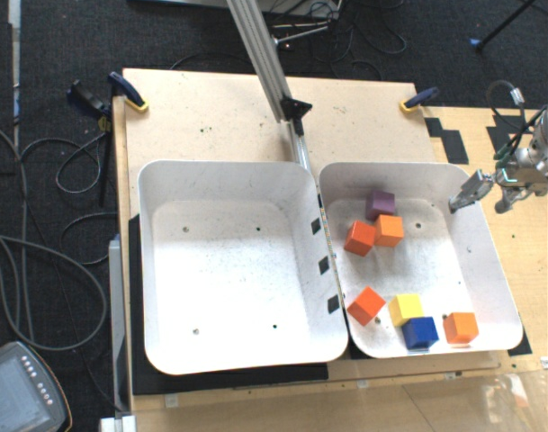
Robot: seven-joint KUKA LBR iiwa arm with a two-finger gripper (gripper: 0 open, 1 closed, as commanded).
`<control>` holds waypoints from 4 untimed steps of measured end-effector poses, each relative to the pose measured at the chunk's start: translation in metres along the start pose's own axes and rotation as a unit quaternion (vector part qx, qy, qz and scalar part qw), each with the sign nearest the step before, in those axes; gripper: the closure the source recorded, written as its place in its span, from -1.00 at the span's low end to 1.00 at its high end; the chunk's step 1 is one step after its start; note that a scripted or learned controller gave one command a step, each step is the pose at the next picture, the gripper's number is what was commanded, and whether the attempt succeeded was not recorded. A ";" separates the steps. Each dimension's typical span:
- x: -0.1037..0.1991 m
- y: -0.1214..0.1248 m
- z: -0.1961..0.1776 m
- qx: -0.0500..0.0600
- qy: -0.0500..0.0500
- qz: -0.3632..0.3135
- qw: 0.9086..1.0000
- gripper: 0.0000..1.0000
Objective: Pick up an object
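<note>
Nothing has been picked up yet, as far as the view shows. All the candidate objects lie in the right bin (489,268). Toward its far side a purple cube (380,204) sits touching an orange cube (390,229), with a red-orange cube (360,238) just beside that one. Near the front wall lie another red-orange cube (366,304), a yellow cube (404,309) and a blue cube (420,332) touching each other, and one more orange cube (461,328) near the blue one. The task names no particular object, so any of these would serve.

The hand (489,196) sits at the right bin's far right corner, over the rim and well apart from every cube. Its two fingers are spread, with nothing between them. The grey fingertip (467,193) nearest the bin points in over the wall.

So the whole job seems left to do: choose a cube, move over it, descend, close and lift. The purple and orange pair is the nearest group, though their touching sides could crowd a grasp; the lone orange cube near the front looks freer.

The left bin (166,268) holds no objects. Both bins rest on the pale, speckled counter (211,115), with clamps at its far corners.

No brand, label or writing can be read anywhere.
</note>
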State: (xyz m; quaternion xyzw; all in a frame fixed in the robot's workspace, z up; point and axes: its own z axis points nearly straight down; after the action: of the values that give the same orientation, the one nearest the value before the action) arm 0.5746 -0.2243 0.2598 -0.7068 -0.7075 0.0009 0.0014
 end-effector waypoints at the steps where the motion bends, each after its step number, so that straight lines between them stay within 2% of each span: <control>1: 0.000 0.001 -0.002 -0.002 -0.001 -0.001 1.000 -1.00; 3: 0.013 0.005 0.116 0.001 0.000 -0.001 1.000 -1.00; 4: 0.012 0.007 0.144 -0.005 -0.002 -0.001 1.000 -1.00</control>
State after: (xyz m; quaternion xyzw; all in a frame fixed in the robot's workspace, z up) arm 0.5816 -0.2117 0.1162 -0.7064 -0.7078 -0.0016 -0.0037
